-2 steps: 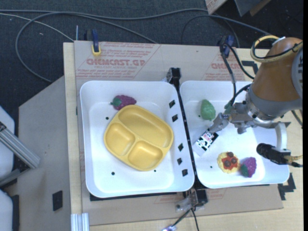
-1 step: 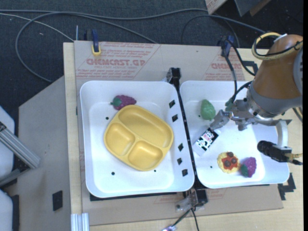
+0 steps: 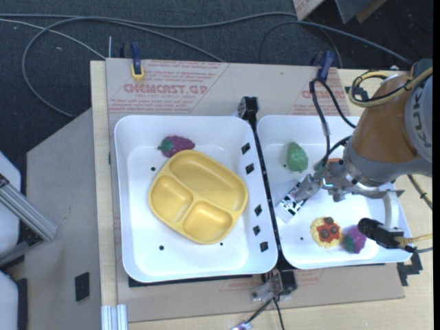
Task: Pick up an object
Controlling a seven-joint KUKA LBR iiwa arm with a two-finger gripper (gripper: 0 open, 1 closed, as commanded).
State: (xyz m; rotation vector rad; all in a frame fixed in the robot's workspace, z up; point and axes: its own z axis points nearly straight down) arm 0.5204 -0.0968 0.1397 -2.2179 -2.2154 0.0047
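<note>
The right bin (image 3: pixel 302 256) holds a green rounded toy (image 3: pixel 297 156) near its back, a yellow round toy with red spots (image 3: pixel 325 230) near its front, and a small purple grape bunch (image 3: pixel 354 240) just right of that. My gripper (image 3: pixel 291 202) hangs low over the left part of this bin, pointing down-left. It sits below the green toy and up-left of the yellow toy, apart from both. The grey arm with its orange band (image 3: pixel 385 133) covers the bin's right side.
The left bin (image 3: pixel 130 184) holds a yellow divided plate (image 3: pixel 198 195) and a purple grape bunch (image 3: pixel 177 144) at its back. A black divider with clips (image 3: pixel 258 177) runs between the bins. Cables (image 3: pixel 330 108) trail over the right bin's back rim.
</note>
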